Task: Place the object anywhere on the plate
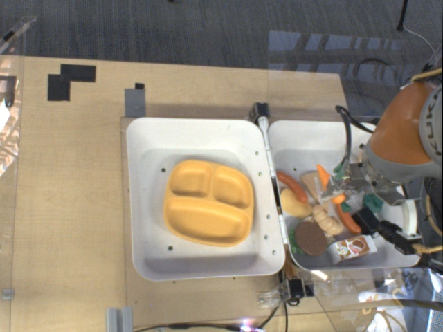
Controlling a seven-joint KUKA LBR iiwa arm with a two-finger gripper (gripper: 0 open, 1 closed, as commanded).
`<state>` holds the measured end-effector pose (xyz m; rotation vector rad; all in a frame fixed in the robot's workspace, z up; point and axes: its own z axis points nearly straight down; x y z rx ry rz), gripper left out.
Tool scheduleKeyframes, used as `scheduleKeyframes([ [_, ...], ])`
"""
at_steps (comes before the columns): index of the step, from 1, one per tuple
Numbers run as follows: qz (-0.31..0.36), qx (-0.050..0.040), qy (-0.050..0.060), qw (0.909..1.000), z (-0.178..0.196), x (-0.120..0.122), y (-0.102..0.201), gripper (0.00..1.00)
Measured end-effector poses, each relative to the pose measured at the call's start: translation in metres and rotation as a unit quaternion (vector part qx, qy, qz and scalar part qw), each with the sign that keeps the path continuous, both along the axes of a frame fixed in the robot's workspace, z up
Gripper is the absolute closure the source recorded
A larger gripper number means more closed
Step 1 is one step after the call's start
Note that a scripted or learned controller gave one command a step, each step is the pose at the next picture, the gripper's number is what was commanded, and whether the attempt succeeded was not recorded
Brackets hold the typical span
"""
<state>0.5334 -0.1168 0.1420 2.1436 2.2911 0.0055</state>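
Observation:
A yellow divided plate point(208, 203) lies in the middle of the left bin point(149, 185). The right bin point(304, 140) holds a heap of toy foods: a red sausage point(289, 182), an orange carrot piece point(323, 175), a yellow potato-like lump point(294, 203), a beige knobbly piece point(327, 218), a brown round patty point(311, 239) and a small carton point(351, 247). My gripper point(341, 187) is low over this heap, right beside the carrot piece and a small orange item point(337, 200). The wrist hides what lies beneath it.
The arm's orange band point(408, 126) and grey wrist hang over the right bin's right side. A black clamp point(260, 109) sits on the wall between the bins. Cables run along the bench's front edge point(291, 292). Black markers point(69, 80) lie at the bench's far left.

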Motion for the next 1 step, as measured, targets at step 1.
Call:
scheduleKeyframes([
  [1, 0.000, 0.0001, 0.000, 1.0000, 0.0000, 0.0000, 0.0001, 0.00],
])
